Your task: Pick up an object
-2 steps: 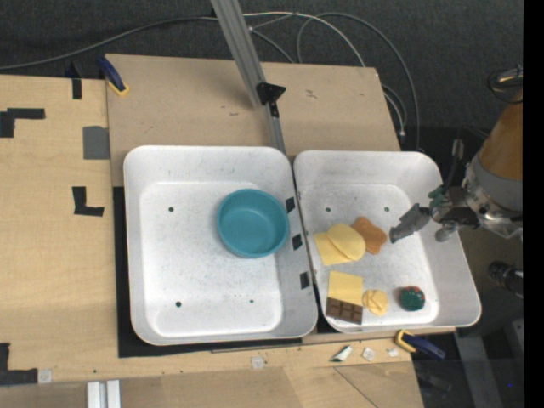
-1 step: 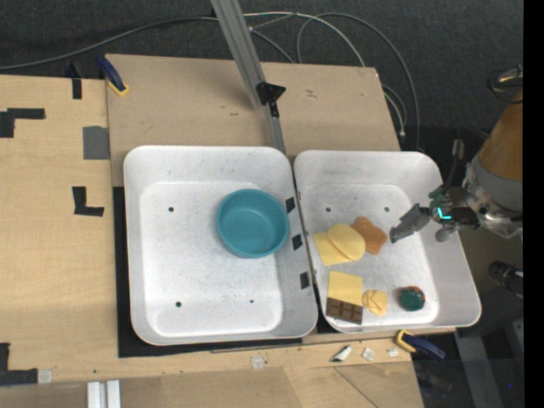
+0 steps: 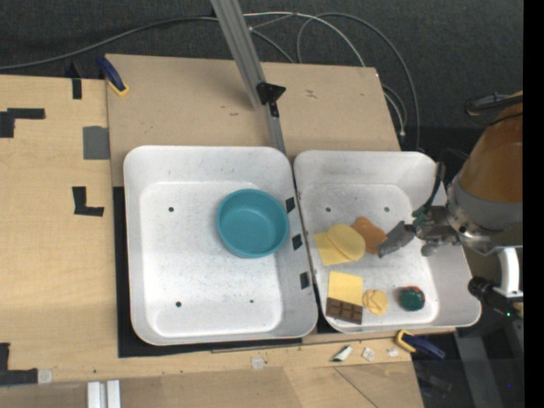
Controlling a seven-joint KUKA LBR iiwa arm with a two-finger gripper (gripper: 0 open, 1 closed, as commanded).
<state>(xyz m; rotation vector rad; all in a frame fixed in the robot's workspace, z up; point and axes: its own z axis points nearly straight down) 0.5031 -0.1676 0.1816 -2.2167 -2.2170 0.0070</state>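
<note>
So the closest thing to grab is the orange piece [image 3: 368,230]. It sits just off the tip of the gripper [image 3: 393,242], on the side away from the arm, and from this angle it looks like it's touching the tip or nearly so. Nothing is visibly held. Honestly I can't make out whether the gripper is spread or pressed together; it just reads as one dark wedge pointing down into the right bin [image 3: 357,164].

Right behind the orange piece, a bit further out from the tip, is a yellow piece [image 3: 340,245] that butts up against it. Below the tip, toward the near edge of the bin, there's a yellow block [image 3: 346,286] with a brown block [image 3: 344,311] against its lower end, and a small yellow disc [image 3: 375,301] just beside those. A green ball [image 3: 411,298] with a red patch sits nearly straight under the gripper's body, apart from the disc.

The arm [image 3: 497,177] comes in over the bin's right rim, orange band showing.

Well past the tip, across the divide, the left bin [image 3: 170,228] has a teal bowl [image 3: 252,222] upright near its right side. A grey pole [image 3: 242,41] slants up from between the bins, cables [image 3: 340,24] loop behind it, and there's a blue clamp [image 3: 113,75] on the bench's far left corner.
</note>
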